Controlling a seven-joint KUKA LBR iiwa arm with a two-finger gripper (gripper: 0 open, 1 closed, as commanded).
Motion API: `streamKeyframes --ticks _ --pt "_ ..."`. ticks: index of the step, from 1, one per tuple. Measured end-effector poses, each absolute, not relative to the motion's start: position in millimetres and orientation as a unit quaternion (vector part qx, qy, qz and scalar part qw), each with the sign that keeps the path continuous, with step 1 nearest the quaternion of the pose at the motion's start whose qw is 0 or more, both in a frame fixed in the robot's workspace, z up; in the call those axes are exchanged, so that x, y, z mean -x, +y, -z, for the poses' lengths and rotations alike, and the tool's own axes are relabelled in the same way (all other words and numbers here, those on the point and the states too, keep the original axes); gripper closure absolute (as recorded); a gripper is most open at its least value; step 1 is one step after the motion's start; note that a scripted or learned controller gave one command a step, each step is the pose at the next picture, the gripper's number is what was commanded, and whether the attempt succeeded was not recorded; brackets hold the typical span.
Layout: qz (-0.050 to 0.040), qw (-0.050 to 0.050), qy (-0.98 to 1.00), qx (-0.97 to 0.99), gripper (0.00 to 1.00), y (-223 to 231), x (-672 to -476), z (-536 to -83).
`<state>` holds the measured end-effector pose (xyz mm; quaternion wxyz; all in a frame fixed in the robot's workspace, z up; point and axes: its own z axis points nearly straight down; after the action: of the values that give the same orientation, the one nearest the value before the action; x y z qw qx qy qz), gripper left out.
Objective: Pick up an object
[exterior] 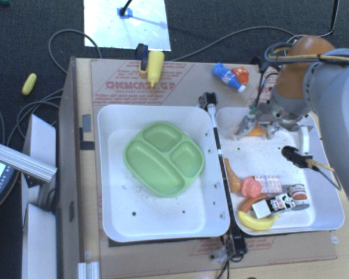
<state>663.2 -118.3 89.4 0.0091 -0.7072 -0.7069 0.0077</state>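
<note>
Glossy green divided plate (164,157), curved yellow banana (257,221)

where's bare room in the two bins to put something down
Left bin: bare strips ring the green divided plate, widest along the near edge. Right bin: bare middle between the gripper and the toy pile. Its near end is crowded.

You see a pale green divided plate (164,158) in a white bin (113,214), a yellow banana (257,221), a pink block (252,187), and a black-and-white patterned carton (280,203).
</note>
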Motion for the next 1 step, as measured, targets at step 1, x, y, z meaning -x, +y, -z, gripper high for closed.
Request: streamKeyframes --ticks 1 --pt "-0.0054 0.008 -0.707 0.707 0.0 -138.9 -664.7 -81.9"
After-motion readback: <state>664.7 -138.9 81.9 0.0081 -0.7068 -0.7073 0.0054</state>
